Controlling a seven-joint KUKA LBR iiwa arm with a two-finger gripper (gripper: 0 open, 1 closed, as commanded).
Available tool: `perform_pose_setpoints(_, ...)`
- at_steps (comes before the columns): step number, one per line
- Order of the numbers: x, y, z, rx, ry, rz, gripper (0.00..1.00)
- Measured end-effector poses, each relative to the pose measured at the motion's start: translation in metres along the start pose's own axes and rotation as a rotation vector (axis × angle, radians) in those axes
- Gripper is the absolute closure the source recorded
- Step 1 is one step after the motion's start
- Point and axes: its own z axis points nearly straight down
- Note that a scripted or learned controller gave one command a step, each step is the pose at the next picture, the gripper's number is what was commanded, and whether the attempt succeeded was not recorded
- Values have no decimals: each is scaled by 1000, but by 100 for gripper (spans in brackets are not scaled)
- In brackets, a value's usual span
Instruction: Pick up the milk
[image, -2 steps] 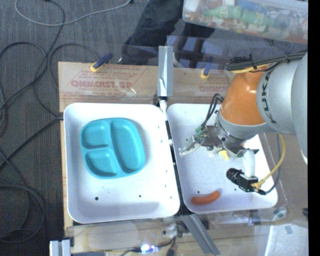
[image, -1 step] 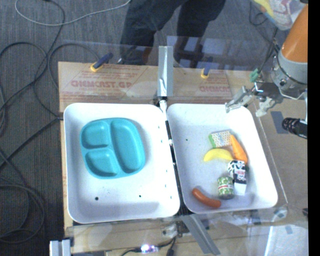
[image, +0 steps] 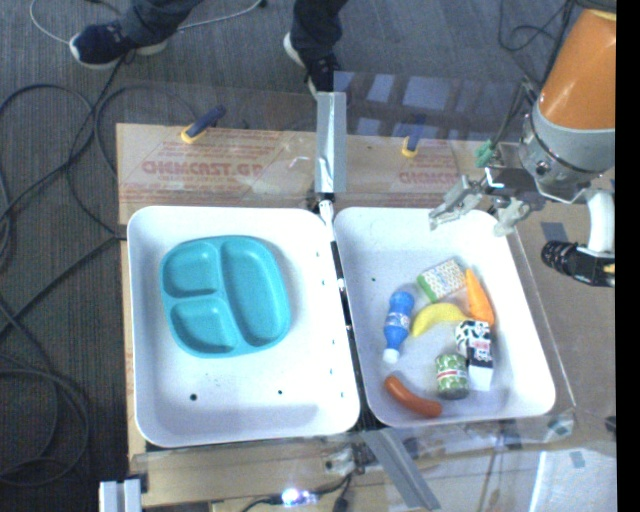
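Observation:
The milk (image: 479, 352) is a small carton with black and white cow patches. It lies near the right wall of the right bin (image: 372, 250), between a banana (image: 438, 319) and the bin's wall. My gripper (image: 478, 208) hangs over the bin's far right corner, well behind the milk and apart from it. Its fingers (image: 449, 207) are spread open with nothing between them.
Crowded around the milk are an orange carrot (image: 479, 296), a green box (image: 441, 279), a blue bottle (image: 397, 323), a green can (image: 451, 373) and a sausage (image: 413, 396). The left bin (image: 150, 400) holds a blue divided plate (image: 227, 294). Free floor lies in the right bin's far left part.

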Motion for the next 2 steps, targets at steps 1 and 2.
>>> perform_pose_setpoints(1, -49, -46, 129, 3, 1, 256, 0)
perform_pose_setpoints(2, -104, -75, 194, 3, 3, 225, 0)
